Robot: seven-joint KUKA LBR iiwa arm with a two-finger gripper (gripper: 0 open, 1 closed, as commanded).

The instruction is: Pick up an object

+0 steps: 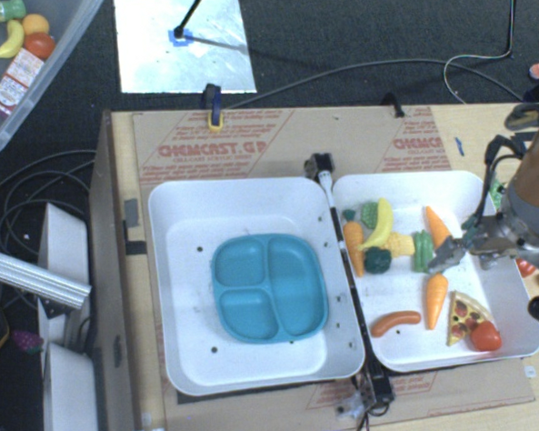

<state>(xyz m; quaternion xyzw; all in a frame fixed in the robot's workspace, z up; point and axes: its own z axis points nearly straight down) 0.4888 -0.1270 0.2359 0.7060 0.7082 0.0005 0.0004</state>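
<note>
A dark floor strewn with cables surrounds the bench (274, 132), whose cardboard-covered top carries two shallow white bins side by side. The gripper (447, 256) reaches in over the right bin (510, 350); whether its jaws are apart or together cannot be told, as the tips blur against the toys beneath.

Just beside the jaws, on the side away from the arm, lies a green vegetable toy (422, 249), and next to that a yellow corn cob (397, 244) and a banana (380, 223). Just below the jaws sits an orange carrot (436, 299); another carrot (436, 223) lies just above them. Further toward the near rim are a pizza slice (464, 316), a red tomato (485, 335) and a sausage (395, 322).

Well apart from the jaws, the left bin (183, 211) holds a blue divided plate (268, 287).
</note>
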